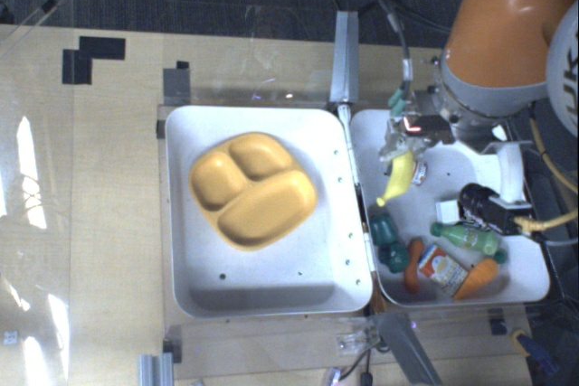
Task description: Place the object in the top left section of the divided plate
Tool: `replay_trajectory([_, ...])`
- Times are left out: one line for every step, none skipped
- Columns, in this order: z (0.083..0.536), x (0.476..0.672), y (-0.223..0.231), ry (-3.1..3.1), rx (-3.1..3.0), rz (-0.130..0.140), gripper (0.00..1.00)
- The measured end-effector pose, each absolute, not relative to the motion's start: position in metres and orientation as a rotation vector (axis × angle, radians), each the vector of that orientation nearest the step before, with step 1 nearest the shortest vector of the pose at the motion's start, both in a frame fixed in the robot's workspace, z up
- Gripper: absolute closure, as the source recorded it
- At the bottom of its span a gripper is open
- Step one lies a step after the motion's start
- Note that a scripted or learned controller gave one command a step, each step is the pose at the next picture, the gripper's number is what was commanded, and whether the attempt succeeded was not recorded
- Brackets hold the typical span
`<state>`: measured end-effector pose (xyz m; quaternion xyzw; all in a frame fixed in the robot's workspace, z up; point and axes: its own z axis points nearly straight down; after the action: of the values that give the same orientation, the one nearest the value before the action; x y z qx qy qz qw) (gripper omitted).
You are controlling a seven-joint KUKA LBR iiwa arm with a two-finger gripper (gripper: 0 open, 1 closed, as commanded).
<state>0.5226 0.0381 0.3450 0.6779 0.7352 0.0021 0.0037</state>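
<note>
Eyes on the banana (396,181): it's in the right bin (455,160), near that bin's left wall, standing nearly on end with its upper tip tucked up between the fingers of the gripper (406,160). The gripper is closed on that tip, with the orange-banded arm looming above it.

Over in the left bin (185,271), the yellow divided plate (253,190) lies a little above the middle, angled, with two smaller sections at the top and one large section below.

Back to the right bin, and it's crowded along the bottom. Two dark teal pieces (389,244) sit against the left wall just below the banana. Beside them is a reddish-orange stick (414,265), then a small packet (441,269) with an orange picture on its face; its print is too small to read. A carrot (481,273) lies touching the packet's right side, and a green bottle (467,238) rests on its side just above them.
</note>
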Motion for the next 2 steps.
replay_trajectory([0.194, 0.511, 0.055, 2.268, 2.175, -0.001, 1.0])
replay_trajectory([0.226, 0.488, 0.046, 2.373, 2.057, 0.003, 1.0])
